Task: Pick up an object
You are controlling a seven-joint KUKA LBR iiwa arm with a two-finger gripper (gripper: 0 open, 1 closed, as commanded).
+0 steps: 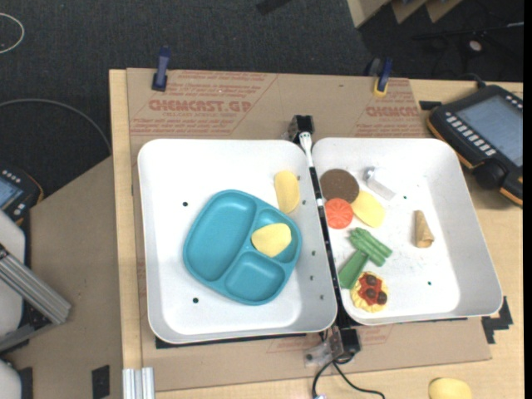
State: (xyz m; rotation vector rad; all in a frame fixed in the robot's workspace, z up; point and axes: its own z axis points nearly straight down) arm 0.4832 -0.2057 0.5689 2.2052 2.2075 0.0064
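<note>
Yellow toy (272, 238) lying in blue tray (216, 248), left bin (166, 173): likely light, rigid, smooth; gripping across narrow width advised. Fingers' state: cannot tell.

Yellow lemon-like piece (271, 238) lies in blue tray's (218, 248) rt compartment, left bin (166, 214); prob. plastic.
</note>
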